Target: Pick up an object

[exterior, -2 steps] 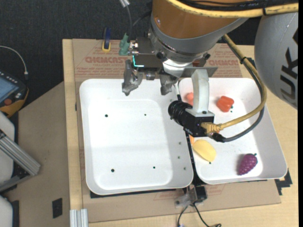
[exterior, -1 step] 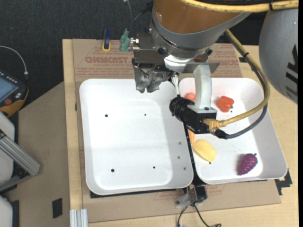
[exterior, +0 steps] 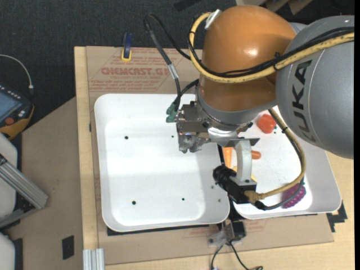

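You are looking at the grey arm with its glossy orange band (exterior: 315, 94) reaching in over both bins, and its bulk covers much of the shallow white right-hand bin (exterior: 329, 193). The metal two-finger gripper (exterior: 188, 141) hangs above the shallow white left-hand bin (exterior: 146, 207), near the wall where the two bins meet. You cannot tell from this angle how wide the jaws stand, and nothing can be seen held in them.

The step in hand looks like the approach: no object has been lifted yet. Everything worth grasping lies across the dividing wall, on the view's right of the jaws. The purple ridged toy (exterior: 296, 196) sits furthest off, well to the right and nearer the camera than the jaws. The red-orange chunky piece (exterior: 266, 122) is to their right and slightly further back. The small orange carrot-like piece (exterior: 228, 153) is closest, just right of the jaws and partly hidden beneath the wrist.

For the next move, I judge you need to carry the jaws rightward over the wall, settle above the orange piece, then descend and close.
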`<state>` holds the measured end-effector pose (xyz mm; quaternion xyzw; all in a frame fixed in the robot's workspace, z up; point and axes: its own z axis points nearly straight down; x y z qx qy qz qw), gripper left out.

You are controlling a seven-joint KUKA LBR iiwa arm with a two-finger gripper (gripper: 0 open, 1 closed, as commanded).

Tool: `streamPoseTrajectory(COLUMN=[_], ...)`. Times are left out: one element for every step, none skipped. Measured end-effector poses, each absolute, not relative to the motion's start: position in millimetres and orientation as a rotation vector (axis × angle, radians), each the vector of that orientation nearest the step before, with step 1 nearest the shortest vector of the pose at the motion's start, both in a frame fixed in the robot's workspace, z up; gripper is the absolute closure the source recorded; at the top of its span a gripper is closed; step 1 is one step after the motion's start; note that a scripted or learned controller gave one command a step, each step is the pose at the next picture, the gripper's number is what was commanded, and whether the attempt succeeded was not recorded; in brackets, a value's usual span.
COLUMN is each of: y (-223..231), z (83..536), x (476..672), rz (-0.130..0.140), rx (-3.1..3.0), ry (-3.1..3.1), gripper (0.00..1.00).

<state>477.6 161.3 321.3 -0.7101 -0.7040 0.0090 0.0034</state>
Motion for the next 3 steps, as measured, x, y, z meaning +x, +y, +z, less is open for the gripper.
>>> streamPoseTrajectory(y=[212.4, 153.1, 137.2], z=[406.7, 293.0, 164.5], x=[490.9, 477.4, 649.3], rz=[-0.015, 0.022, -0.016], rx=[-2.218, -2.225, -2.231], ry=[-2.229, -2.21, -2.225], gripper=[1.0, 1.0, 1.0])
